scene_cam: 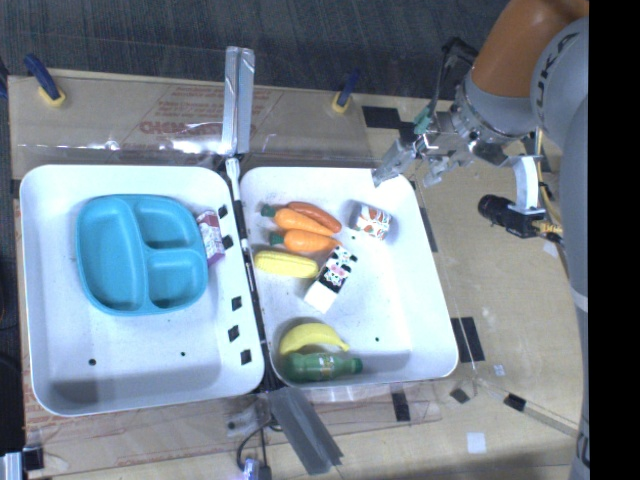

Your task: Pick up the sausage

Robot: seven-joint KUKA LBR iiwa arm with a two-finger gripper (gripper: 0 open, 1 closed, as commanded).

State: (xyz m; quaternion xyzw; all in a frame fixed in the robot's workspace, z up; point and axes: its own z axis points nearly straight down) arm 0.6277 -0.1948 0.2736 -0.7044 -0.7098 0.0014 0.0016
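Camera view puts the sausage (307, 213) in the right bin (425, 313), touching a carrot (308, 240). Probably light, stiff, slick plastic; grip mid-length. Pincer (408, 168) hovers apart, holding nothing; its opening I cannot tell.

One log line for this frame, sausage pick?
hand: above right bin's far-right corner | sausage: in right bin, untouched, beside carrot | phase: approach

Robotics lab, taped-down plastic sheet (180, 118) clamped over the surface (500, 298), two white bins (60, 388) of toy food, grey industrial arm (560, 78)

Orange-red sausage (310, 214), right bin's (420, 298) far-left area
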